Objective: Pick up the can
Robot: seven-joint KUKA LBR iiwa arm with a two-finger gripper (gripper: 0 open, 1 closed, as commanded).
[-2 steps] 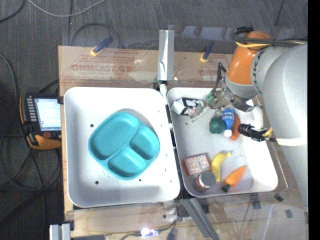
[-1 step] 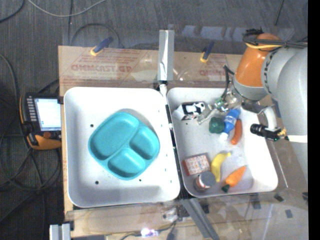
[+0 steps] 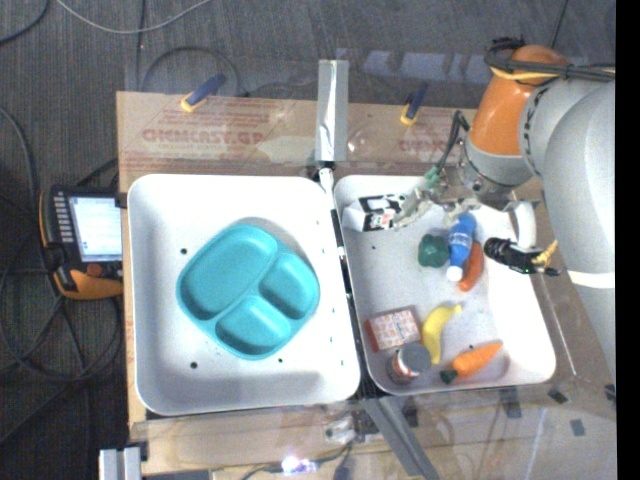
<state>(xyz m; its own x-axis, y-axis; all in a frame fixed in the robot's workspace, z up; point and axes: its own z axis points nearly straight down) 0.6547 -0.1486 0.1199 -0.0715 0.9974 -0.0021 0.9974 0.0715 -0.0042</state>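
Note:
The can [image 3: 405,363] is small, with a reddish-brown side and a shiny top. It stands near the front edge of the right bin [image 3: 520,318], just below a red box [image 3: 392,327] and left of a banana [image 3: 440,331]. My gripper [image 3: 381,212] is low over the far left corner of the same bin, well away from the can. Nothing visible is held in it. The grey arm with its orange band [image 3: 508,113] reaches in from the upper right.
The right bin also holds a green object [image 3: 432,251], a blue bottle [image 3: 460,242], an orange object [image 3: 471,269] and a carrot [image 3: 474,359]. A teal divided plate [image 3: 250,288] lies in the left bin [image 3: 160,218]. A rim separates the two bins.

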